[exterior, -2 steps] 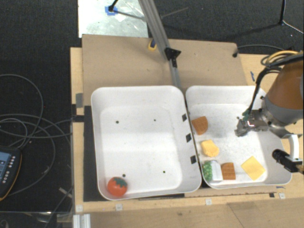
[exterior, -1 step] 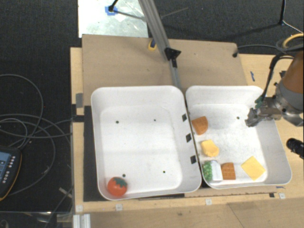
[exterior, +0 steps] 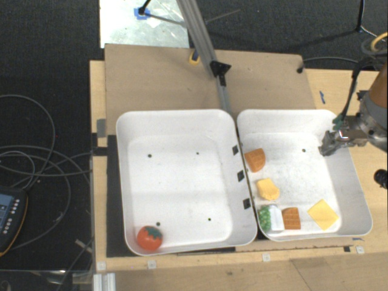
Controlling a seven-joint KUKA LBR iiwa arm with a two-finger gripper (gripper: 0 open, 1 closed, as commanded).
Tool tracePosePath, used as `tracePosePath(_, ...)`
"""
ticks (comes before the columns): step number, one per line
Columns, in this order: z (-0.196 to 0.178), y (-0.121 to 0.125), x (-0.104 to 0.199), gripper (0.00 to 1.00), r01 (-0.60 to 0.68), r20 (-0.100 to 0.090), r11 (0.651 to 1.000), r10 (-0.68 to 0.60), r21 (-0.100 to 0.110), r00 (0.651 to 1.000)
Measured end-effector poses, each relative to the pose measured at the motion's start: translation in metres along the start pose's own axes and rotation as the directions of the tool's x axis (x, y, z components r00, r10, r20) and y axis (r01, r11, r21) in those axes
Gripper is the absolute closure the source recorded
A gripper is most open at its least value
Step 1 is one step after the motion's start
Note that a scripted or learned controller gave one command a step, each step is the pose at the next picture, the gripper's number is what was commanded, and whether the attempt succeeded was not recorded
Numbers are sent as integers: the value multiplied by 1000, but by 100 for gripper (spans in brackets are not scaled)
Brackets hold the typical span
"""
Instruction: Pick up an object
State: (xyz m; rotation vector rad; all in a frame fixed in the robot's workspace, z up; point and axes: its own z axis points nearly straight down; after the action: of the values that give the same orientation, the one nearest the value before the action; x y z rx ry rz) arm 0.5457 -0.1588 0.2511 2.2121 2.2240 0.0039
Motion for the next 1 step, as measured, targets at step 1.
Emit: tracePosePath(1, 12, -9, 56, 100, 4, -4, 1000, -4, 5, 1000)
